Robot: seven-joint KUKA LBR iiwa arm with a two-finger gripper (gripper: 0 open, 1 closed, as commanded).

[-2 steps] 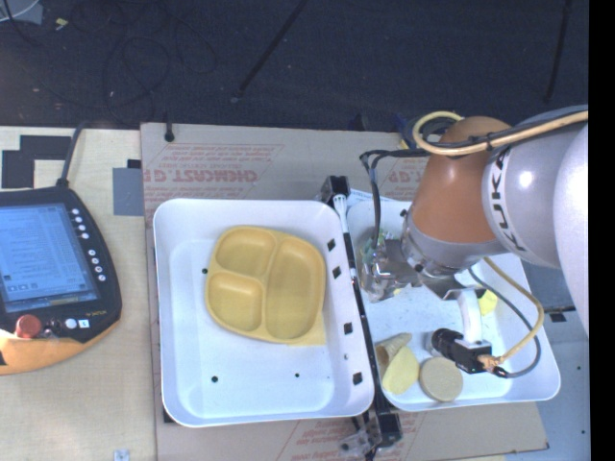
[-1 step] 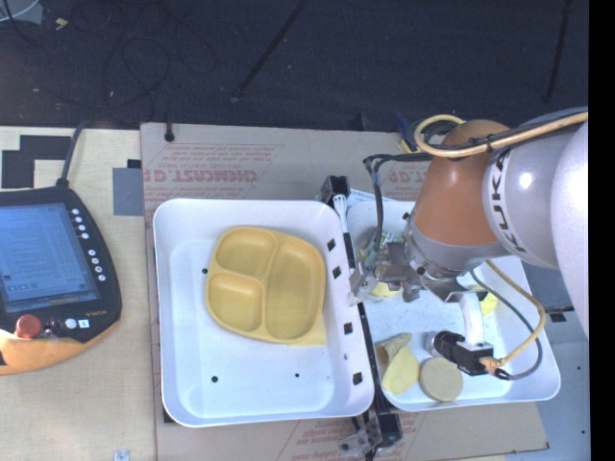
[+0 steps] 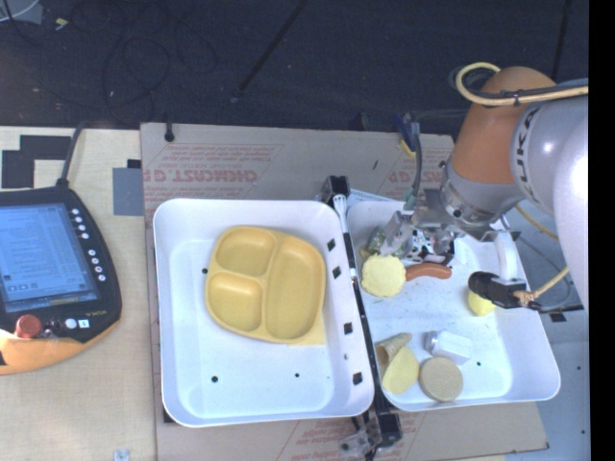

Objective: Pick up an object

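Pale yellow three-compartment plastic plate (image 3: 266,282) in a glossy white shallow bin (image 3: 183,353); yellow round sponge-like ball (image 3: 382,277), orange sausage-shaped toy (image 3: 429,272) and tan flat disc (image 3: 442,378) in the second white bin (image 3: 538,368).

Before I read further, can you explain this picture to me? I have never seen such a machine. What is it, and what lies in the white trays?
One camera looks down at a slant on a bench. The grey and orange thing at right is a robot arm; its gripper hangs low over the right bin. Whether it holds anything I cannot tell. That bin has a yellow ball, an orange stick, a tan disc and other small pieces. The left bin holds a yellow divided plate. The tablet at far left looks like the arm's control pad.
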